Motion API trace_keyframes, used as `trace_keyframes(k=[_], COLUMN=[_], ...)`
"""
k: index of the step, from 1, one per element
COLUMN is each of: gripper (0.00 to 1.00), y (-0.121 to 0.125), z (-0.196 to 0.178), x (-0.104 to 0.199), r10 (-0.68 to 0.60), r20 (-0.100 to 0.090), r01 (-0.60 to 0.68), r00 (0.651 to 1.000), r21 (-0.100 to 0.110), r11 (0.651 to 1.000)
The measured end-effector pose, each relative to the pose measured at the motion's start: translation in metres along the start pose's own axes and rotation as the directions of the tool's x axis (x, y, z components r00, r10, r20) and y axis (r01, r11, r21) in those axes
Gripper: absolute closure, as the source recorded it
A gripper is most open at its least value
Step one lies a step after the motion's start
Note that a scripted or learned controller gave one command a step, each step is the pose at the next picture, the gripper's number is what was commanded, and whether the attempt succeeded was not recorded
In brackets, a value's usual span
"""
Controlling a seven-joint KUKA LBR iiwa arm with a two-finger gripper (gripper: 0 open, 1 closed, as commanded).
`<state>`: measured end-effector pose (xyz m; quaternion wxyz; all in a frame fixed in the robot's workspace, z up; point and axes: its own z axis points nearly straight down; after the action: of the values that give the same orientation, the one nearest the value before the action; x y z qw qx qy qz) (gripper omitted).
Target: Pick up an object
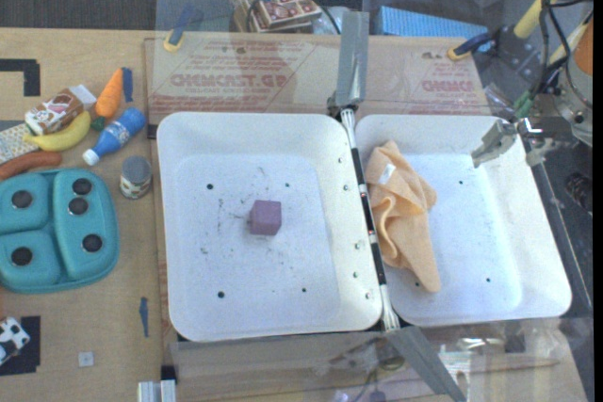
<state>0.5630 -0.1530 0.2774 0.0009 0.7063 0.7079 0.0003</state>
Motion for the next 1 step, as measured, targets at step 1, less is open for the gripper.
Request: trace_keyframes(k=[1], gripper=[0.0], y=[0.0268], z=[0.0932], x=[0.0443], r10=[0.123], r20=[-0.001], r01=[-0.123], r00=[0.992], r21=[0.003], r11=[0.992])
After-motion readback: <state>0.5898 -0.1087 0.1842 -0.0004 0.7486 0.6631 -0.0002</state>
